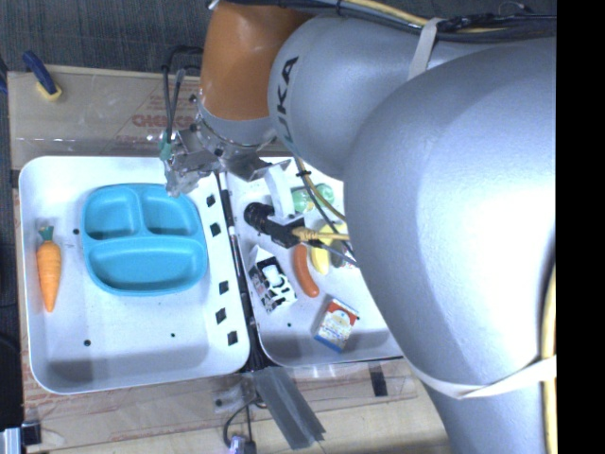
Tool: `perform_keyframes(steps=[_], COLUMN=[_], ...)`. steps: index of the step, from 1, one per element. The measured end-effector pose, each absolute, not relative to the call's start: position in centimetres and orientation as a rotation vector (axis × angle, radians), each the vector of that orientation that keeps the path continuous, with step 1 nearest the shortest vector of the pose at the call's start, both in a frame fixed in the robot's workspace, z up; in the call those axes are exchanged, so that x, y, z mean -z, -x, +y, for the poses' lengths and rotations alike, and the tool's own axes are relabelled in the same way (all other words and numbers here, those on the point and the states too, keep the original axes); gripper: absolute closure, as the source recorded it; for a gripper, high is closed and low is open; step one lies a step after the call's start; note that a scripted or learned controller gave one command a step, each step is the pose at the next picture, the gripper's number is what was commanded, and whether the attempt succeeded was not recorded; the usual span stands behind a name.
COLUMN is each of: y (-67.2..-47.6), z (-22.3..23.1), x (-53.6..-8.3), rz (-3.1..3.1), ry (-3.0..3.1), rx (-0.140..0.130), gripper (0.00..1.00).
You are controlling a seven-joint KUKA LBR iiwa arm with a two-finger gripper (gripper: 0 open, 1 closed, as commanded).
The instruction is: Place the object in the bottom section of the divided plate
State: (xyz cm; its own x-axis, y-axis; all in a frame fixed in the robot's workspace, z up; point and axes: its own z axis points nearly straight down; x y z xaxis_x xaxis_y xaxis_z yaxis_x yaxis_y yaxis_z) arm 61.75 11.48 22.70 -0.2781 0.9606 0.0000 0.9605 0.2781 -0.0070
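Black "KUKA" lettering, partly seen, on the grey arm [286, 83]; faint unreadable red print on the bench [142, 116].

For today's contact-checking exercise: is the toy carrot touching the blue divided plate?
Apart. The camera view shows the carrot lying by the left wall of the left bin, with a clear strip of white bin floor between it and the blue plate.

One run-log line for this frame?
gripper: over plate's top right rim | grasp: unclear | plate: left bin, sections bare | carrot: left of plate
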Motion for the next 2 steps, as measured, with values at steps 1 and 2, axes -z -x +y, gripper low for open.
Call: perform_keyframes(steps=[1,2], y=[-58.2,-57.5], z=[5.7,11.5], x=[-19.1,-23.2], rz=[-2.430,-2.380], ry=[1.987,2.047], rx=[-0.006,-0.005], gripper=[1.00,1.00])
